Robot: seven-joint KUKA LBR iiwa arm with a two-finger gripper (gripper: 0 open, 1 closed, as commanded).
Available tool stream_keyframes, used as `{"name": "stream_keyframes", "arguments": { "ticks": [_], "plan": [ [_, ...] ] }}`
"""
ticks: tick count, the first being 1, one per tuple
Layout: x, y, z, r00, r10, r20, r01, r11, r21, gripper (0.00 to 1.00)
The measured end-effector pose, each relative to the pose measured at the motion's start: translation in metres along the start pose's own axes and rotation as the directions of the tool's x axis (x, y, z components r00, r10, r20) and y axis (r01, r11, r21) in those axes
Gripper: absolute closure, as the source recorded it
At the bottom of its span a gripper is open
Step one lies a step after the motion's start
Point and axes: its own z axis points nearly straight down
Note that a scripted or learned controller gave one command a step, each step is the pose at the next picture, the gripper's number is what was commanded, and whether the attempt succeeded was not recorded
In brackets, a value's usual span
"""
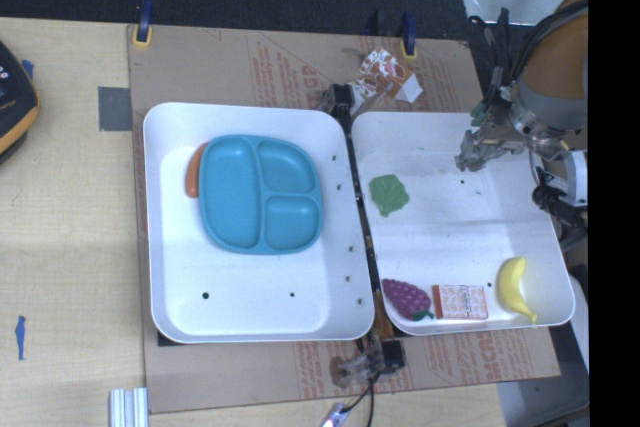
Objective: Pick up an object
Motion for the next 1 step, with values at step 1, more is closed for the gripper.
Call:
{"name": "stream_keyframes", "arguments": {
  "ticks": [1],
  "plan": [
    [0.0825, -0.0035, -0.0353, 1.000, 0.000, -0.001, 0.000, 1.000, -0.003, 1.00]
  ]
}}
